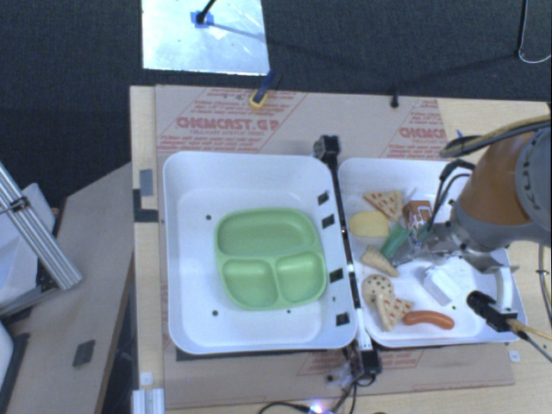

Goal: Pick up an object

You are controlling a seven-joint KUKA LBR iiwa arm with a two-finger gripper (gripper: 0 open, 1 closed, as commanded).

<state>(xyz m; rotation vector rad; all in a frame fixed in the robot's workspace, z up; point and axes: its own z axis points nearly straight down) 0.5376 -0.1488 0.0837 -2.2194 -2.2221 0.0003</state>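
End effector (412, 241), grip state impossible to tell, down among toy food in right bin (448, 172); green piece (395, 240) probably light, rigid, slippery, best pinched across narrow sides.

Arm (509, 188) reached in from right, orange band above wrist, grey wrist bent downward; tool (420, 240) pointed left and low; fingers too blurred to judge

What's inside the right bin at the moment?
The right bin holds toy food: a waffle wedge, a yellow lemon-like piece, a green piece, more waffle pieces, a sausage and a white block. The arm covers the bin's right part.
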